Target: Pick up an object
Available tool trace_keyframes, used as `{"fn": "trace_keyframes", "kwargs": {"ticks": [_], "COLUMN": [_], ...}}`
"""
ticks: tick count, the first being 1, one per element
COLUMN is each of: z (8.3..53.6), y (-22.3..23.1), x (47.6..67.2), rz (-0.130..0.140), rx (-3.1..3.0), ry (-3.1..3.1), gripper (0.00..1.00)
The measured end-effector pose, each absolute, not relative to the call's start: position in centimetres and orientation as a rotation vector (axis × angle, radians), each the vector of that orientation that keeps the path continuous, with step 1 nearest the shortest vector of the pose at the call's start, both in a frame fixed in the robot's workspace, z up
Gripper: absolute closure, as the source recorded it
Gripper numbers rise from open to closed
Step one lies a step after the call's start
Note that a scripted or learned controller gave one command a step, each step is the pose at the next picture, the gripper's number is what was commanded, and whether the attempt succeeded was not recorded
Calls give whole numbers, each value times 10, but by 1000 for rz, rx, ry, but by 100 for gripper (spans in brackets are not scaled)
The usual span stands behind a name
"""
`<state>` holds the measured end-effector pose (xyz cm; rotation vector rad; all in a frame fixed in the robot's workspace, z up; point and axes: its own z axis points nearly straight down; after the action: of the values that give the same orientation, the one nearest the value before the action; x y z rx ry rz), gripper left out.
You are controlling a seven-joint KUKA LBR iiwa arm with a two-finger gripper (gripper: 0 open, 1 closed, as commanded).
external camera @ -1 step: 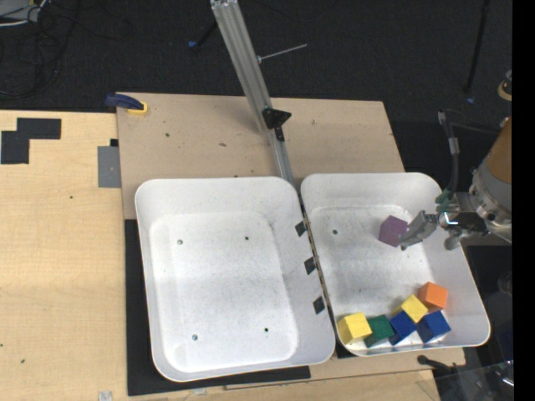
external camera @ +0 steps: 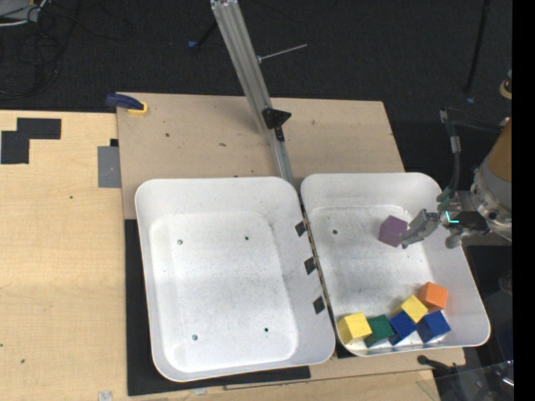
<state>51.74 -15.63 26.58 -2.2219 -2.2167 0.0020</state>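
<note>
Two white bins sit side by side: the left bin [external camera: 221, 278] and the right bin [external camera: 368, 195]. In the right bin's near corner cluster six blocks [external camera: 399, 318]: two yellow, one green, two blue, one orange. A purple block [external camera: 392, 230] lies farther back, touching the claw [external camera: 415, 230]; its opening can't be judged.

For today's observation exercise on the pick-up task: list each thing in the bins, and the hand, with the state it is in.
purple block: lying in the right bin, apart from the other blocks, right beside the hand.
orange block: resting near the bin's near-right corner.
yellow blocks: resting along the near wall.
green block: between yellow and blue.
blue blocks: resting in the same cluster.
</note>
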Motion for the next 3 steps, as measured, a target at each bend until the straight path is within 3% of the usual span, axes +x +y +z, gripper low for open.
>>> {"fn": "trace_keyframes", "kwargs": {"ticks": [3], "z": [92], "y": [-152], "x": [519], "rz": [0], "rx": [-2223], "ry": [-2217], "gripper": [0]}}
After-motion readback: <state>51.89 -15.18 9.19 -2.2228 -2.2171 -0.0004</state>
